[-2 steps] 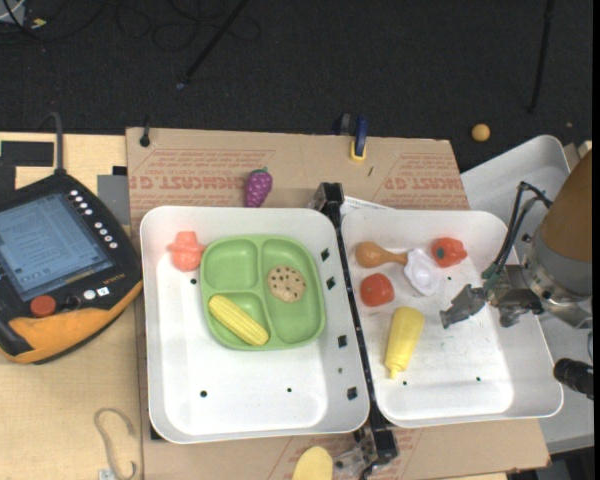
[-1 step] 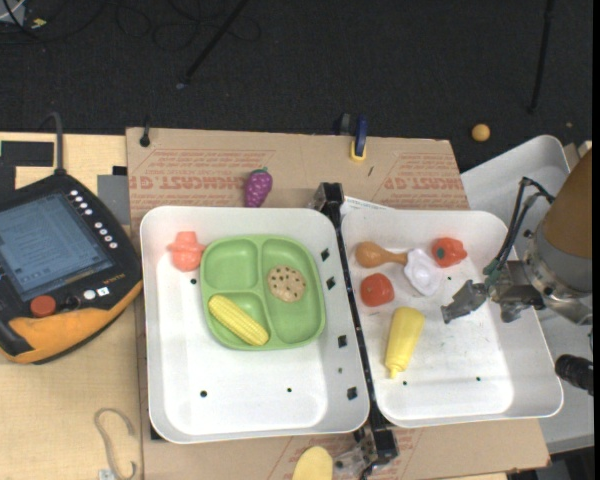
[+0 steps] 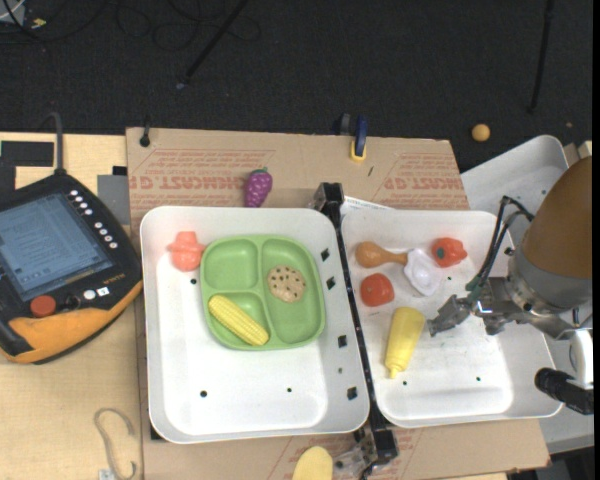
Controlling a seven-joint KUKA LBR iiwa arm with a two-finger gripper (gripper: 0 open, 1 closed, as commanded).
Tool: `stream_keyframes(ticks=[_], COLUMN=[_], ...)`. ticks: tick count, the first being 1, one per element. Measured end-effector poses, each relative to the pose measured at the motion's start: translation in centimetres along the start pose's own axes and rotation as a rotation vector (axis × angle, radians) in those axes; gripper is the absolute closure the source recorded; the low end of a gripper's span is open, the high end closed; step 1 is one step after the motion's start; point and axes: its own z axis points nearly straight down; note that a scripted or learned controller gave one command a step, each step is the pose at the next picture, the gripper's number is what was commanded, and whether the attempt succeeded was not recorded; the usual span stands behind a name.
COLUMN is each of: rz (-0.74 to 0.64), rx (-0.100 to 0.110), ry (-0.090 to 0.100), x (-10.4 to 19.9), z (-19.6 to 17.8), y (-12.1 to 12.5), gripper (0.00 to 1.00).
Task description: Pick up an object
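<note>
In the right bin [image 3: 480,393] lie a yellow mustard bottle [image 3: 403,338], a red tomato [image 3: 377,289], a brown drumstick [image 3: 375,255], a white crumpled object [image 3: 423,270] and a red pepper [image 3: 448,252]. My gripper [image 3: 450,316] hovers low over the right bin, just right of the mustard bottle and below the white object. Nothing shows between its fingers. The left bin [image 3: 240,388] holds a green divided plate [image 3: 260,290] with a corn cob [image 3: 238,319] and a cookie [image 3: 287,283], and a pink-orange toy [image 3: 185,251] at its upper left.
A purple grape bunch [image 3: 257,186] lies on the cardboard behind the bins. A yellow object [image 3: 313,462] sits below the bins' front edge. A teach pendant [image 3: 45,258] rests at the left. The arm's orange band [image 3: 570,223] rises at the right.
</note>
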Motion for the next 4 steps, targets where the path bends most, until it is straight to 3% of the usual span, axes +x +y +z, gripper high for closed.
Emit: stream_keyframes(ticks=[1, 2, 3, 4], rz=[0.000, 0.000, 0.007, 0.009], rx=[0.001, -0.005, -0.006, -0.009], ry=[0.001, -0.001, 0.000, -0.003], x=[-0.1, 0.2, 0.0, -1.2], z=[6.3, 9.7, 8.5, 3.2], y=[-0.6, -0.6, -0.6, -0.7], gripper=[0.00, 0.00, 1.00, 1.00])
